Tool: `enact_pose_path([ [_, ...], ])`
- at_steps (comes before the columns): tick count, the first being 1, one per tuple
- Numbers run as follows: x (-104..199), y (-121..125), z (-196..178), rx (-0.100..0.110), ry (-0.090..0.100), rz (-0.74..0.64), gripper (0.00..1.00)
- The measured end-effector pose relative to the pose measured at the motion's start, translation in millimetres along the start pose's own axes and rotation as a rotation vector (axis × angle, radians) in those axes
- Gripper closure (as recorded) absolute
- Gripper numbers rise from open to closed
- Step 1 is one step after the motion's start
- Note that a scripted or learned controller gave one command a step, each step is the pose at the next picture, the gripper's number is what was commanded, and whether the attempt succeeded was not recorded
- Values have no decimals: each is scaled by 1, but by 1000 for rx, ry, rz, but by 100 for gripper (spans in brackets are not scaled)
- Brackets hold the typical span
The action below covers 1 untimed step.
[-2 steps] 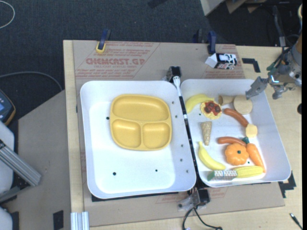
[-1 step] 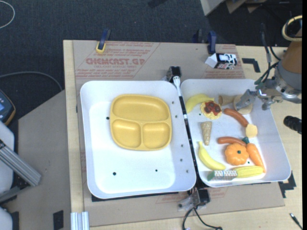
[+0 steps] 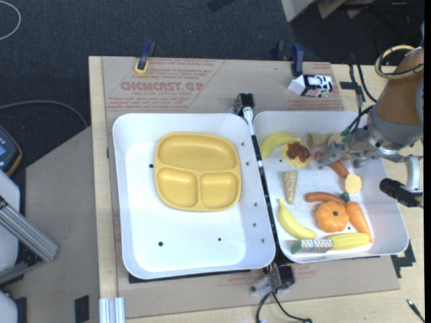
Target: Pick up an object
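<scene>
The right bin [image 3: 399,229] holds several toy foods. My gripper [image 3: 331,157] hangs low over its far part, with the arm coming in from the right. Just below the gripper lies a small orange-red piece [image 3: 340,169], and a pale yellow piece [image 3: 353,184] is beside that. To the gripper's left sit a yellow item with a red top [image 3: 297,153] and a banana [image 3: 275,142]. Nearer the front are a cone [image 3: 289,184], a red sausage [image 3: 323,197], an orange pumpkin [image 3: 331,217], a carrot [image 3: 359,218], a second banana [image 3: 291,222] and a corn cob [image 3: 342,242].
The left bin [image 3: 135,180] bears a yellow divided plate [image 3: 199,170]. A black and white object [image 3: 311,84] lies on the bench behind the right bin. Clamps sit along the bench's far edge.
</scene>
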<state>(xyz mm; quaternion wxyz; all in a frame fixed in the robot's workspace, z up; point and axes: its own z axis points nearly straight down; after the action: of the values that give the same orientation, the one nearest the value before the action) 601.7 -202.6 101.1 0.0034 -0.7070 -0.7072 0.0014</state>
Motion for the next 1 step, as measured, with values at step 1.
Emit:
enact_pose_path([
  [1,1,0,17,-3,-1,0,0],
])
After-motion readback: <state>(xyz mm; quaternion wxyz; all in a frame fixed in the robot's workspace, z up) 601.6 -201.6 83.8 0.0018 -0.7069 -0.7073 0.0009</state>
